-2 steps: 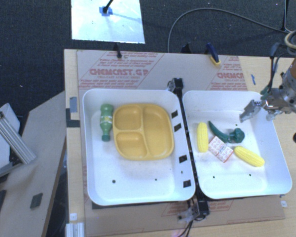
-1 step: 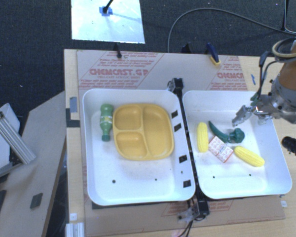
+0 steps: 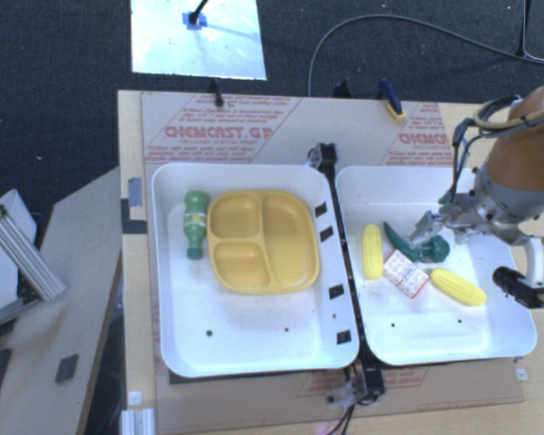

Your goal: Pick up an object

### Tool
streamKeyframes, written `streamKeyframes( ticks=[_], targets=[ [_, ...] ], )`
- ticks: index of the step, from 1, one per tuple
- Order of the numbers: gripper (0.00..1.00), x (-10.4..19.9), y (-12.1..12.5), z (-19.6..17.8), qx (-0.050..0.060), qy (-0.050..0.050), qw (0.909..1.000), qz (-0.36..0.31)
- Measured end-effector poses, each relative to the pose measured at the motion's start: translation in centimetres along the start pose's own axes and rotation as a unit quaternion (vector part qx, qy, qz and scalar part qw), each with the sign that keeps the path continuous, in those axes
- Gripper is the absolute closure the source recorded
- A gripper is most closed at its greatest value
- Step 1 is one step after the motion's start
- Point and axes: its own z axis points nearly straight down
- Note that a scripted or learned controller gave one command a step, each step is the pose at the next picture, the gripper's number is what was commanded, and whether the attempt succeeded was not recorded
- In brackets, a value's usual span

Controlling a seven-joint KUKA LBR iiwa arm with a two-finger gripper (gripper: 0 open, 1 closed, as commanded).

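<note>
Four objects lie in the right bin (image 3: 490,347): a dark green object (image 3: 415,246), a checked red-and-white packet (image 3: 405,273), and two corn cobs. Taking the packet as the landmark, the green object lies just above it, one corn cob (image 3: 372,251) stands just to its left, and the other corn cob (image 3: 458,286) lies just to its right.

The gripper (image 3: 432,227) is low over the bin, above and right of the packet, at the green object. How far the tool is open, and whether it has hold of anything, cannot be told from this view.

Progress: judged from the layout, the approach is complete, but no object is visibly lifted. The grasp and lift remain to be confirmed.

The left bin (image 3: 245,343), well left of the packet, holds a yellow divided tray (image 3: 261,241) and a green bottle (image 3: 195,224) beside it. Both bins rest on a printed board (image 3: 254,125) on the bench, over dark carpet (image 3: 54,62).
</note>
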Motion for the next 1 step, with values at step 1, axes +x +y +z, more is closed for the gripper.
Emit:
streamKeyframes(
  ticks=[1],
  targets=[
    [0.00,-0.03,0.07,4.07,-0.002,-0.001,1.0000,0.000]
  ],
)
